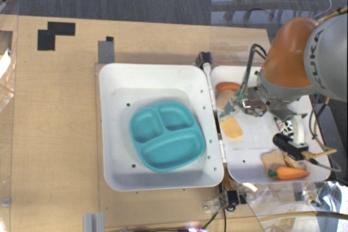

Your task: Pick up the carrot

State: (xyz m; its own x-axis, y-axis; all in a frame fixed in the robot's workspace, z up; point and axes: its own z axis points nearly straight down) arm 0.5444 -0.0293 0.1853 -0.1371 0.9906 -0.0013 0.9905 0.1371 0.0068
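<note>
Carrot point(289, 173) lies near the right bin's point(247, 171) front wall, long axis running left-right along that wall; the end effector point(246, 104) hovers well behind it, toward the bin's rear; grip state cannot be told.

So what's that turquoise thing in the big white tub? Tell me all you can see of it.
It is a teal plate with rounded corners, looking like smooth plastic, moulded into three compartments: two small ones toward the far side, one large one nearer. It lies flat, turned at a slant, roughly mid-floor of the left bin. Nothing can be seen in it, and only the bin floor touches it.
</note>
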